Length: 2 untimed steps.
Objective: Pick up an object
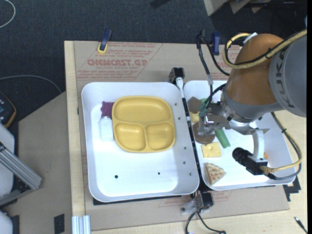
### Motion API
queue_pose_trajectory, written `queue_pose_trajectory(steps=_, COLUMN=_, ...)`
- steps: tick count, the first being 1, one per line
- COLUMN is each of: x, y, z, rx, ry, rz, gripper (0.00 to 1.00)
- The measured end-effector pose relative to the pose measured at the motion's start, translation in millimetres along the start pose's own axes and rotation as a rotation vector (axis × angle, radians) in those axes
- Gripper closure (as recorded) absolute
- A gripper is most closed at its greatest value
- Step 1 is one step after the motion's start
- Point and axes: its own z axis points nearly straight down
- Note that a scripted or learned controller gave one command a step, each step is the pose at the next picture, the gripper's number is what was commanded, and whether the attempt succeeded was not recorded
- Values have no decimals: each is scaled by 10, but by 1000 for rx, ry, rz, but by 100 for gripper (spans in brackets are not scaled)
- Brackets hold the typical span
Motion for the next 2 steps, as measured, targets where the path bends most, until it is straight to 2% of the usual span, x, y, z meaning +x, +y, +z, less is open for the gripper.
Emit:
queue_pose_trajectory(steps=1, x=16, y=26, z=-23, rx=-5, ry=-2, rz=1, gripper=100)
queue_pose_trajectory(steps=2, x=68, y=-59, z=-33, rx=-1, ry=0, rz=1, gripper=100)
